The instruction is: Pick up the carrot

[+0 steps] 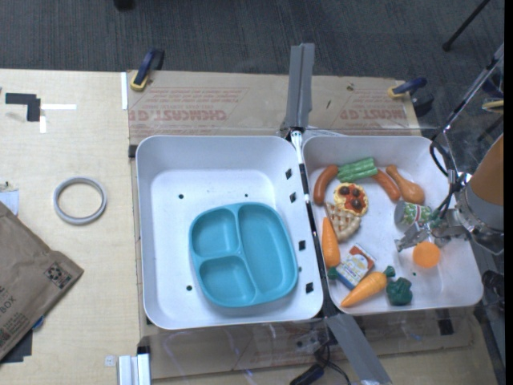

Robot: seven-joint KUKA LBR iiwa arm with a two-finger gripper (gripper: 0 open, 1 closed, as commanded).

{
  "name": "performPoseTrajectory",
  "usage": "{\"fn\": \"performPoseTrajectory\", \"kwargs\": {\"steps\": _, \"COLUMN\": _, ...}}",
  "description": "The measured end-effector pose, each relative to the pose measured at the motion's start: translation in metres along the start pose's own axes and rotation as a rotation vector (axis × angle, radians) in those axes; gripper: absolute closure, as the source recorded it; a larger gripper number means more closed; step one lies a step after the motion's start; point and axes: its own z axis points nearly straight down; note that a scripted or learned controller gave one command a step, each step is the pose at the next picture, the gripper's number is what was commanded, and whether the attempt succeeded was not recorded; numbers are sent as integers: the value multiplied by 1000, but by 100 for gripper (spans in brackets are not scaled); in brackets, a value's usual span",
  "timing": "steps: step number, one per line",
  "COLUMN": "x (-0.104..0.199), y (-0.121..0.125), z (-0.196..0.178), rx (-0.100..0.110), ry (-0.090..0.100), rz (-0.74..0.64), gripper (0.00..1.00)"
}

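Observation:
The carrot [363, 288], orange with a dark green leafy top [398, 289], lies slanted near the front wall of the right bin [463, 295]. A second long orange vegetable [329, 242] lies along that bin's left wall. My gripper [412, 237] hangs over the right side of the same bin, up and to the right of the carrot and apart from it. Its metal fingers point left, open, with nothing between them. An orange ball [426, 255] sits just below the gripper.
Around the carrot lie a small blue and red packet [353, 269], a waffle piece [346, 208], a hot dog [322, 184], green beans [357, 169], two sausages [398, 185] and a green-white item [413, 212]. The left bin [160, 215] holds a blue divided plate [240, 253].

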Motion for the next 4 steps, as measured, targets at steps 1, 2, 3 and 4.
{"fn": "performPoseTrajectory", "kwargs": {"steps": 1, "x": 6, "y": -21, "z": 9, "rx": -3, "ry": 10, "rz": 219, "gripper": 0}}
{"fn": "performPoseTrajectory", "kwargs": {"steps": 2, "x": -1, "y": -24, "z": 4, "rx": 3, "ry": 1, "rz": 228, "gripper": 100}}
{"fn": "performPoseTrajectory", "kwargs": {"steps": 3, "x": 69, "y": -5, "z": 9, "rx": -2, "ry": -4, "rz": -171, "gripper": 100}}
{"fn": "performPoseTrajectory", "kwargs": {"steps": 4, "x": 134, "y": 0, "z": -88, "rx": 4, "ry": -5, "rz": -137, "gripper": 100}}
